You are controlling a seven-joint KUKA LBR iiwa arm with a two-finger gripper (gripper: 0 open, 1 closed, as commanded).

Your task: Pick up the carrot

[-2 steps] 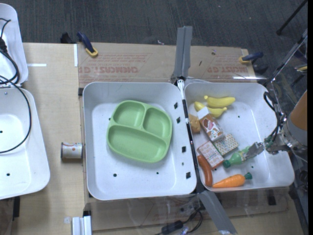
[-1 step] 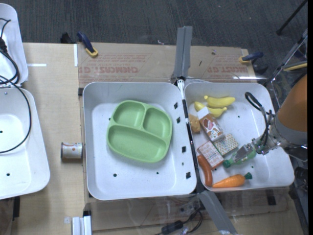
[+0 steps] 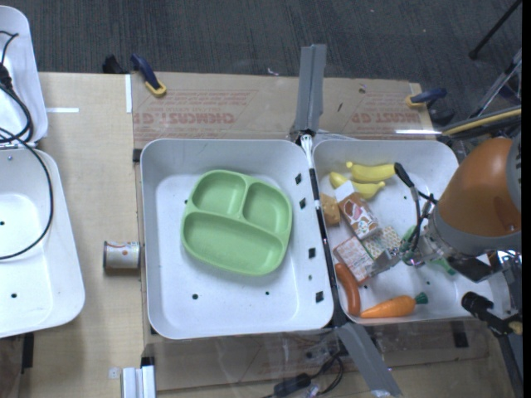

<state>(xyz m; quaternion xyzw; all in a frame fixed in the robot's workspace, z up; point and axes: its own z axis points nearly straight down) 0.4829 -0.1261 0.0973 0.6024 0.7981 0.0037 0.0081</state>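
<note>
Dark carpet behind, wooden bench (image 3: 91, 139) in front, two white bins side by side. Left bin (image 3: 166, 305) carries a green plate (image 3: 238, 221). Right bin (image 3: 440, 301) is crowded: bananas (image 3: 369, 173), a box (image 3: 359, 219), a red sausage (image 3: 348, 287), and the carrot (image 3: 388, 308) lying flat near the front wall, green tip pointing right. Arm (image 3: 481, 197) hangs over the bin's right side, pincer (image 3: 397, 258) low by the box, just above the carrot; whether it's released or clenched, I can't tell. Best play, I'd say: shift toward the front wall, straddle the carrot across its middle, avoid the sausage just beside it, then close and lift straight.
</note>
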